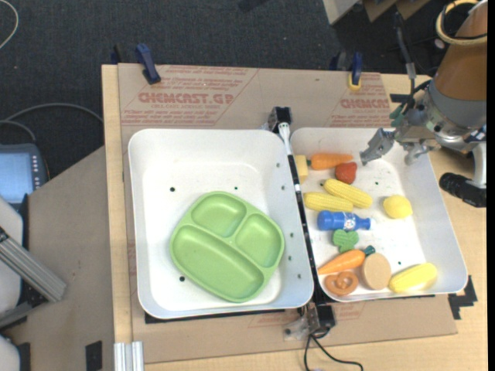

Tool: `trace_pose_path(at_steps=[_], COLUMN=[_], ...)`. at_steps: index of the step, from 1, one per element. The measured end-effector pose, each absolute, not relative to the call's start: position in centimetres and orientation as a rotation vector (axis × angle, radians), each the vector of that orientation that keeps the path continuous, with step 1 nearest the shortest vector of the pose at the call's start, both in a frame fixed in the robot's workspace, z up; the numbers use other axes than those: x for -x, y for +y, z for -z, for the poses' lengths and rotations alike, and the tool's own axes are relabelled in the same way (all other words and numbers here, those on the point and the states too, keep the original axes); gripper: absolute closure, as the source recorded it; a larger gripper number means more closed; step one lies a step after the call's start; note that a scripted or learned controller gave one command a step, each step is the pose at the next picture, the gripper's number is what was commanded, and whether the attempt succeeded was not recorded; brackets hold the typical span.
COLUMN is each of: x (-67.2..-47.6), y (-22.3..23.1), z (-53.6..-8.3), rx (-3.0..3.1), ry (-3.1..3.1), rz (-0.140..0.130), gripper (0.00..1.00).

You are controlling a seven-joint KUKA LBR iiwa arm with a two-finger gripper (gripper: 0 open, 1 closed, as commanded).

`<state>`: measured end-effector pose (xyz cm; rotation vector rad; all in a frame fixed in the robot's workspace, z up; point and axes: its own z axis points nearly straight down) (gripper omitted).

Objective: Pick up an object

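Observation:
The right bin (pixel 441 207) holds several toy foods. Among them are an orange carrot (pixel 331 161), a red tomato (pixel 346 172), a corn cob (pixel 348 193), a lemon (pixel 397 206) and a blue bottle (pixel 343 222). Nearer the front lie a second carrot (pixel 342 261), a tan round piece (pixel 377 271) and a yellow piece (pixel 414 277). My gripper (pixel 398 149) hangs over the bin's back right part, above and right of the tomato. It is open, its fingers (pixel 377 145) spread, with nothing between them.
The left bin (pixel 155 176) holds a green divided plate (pixel 227 245). A black clip (pixel 281 119) sits at the back where the bins meet. Blue clamps (pixel 147 62) hold the board at the back. The arm's orange band (pixel 464 68) rises at the upper right.

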<state>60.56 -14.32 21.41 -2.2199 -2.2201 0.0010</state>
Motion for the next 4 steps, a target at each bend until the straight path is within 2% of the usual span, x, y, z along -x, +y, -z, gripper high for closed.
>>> trace_pose_path(at_steps=[1,2,3,4], x=[-66.7,-65.2,-61.7,-65.6], y=[-12.6,-12.6,-10.2,-15.4], z=[-10.4,-25.0,-7.6,-8.1], rx=[2.233,2.232,2.215,2.2], ry=[-2.232,-2.235,-2.216,-2.209], rz=[0.014,0.017,-0.007,-0.025], gripper=[0.0,0.0,0.0,0.0])
